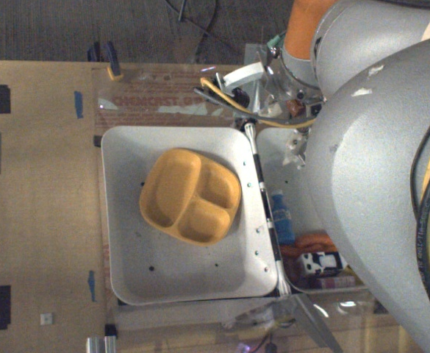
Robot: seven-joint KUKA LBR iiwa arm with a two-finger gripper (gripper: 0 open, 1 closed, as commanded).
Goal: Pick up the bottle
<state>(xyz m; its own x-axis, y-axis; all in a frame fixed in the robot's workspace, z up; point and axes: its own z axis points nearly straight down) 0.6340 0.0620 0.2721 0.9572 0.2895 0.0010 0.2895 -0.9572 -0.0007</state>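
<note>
Where the arm (376, 160) covers the right bin (270, 149), a blue bottle (281, 218) lies at its left wall. Yellow divided plate (191, 195) sits in left bin (126, 219). Jaw state: cannot tell.

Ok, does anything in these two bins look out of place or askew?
Only slightly: the yellow divided plate sits rotated in the left bin, its edges not square with the walls. In the right bin, a blue bottle lies against the dividing wall. No spill or damage shows.
</note>
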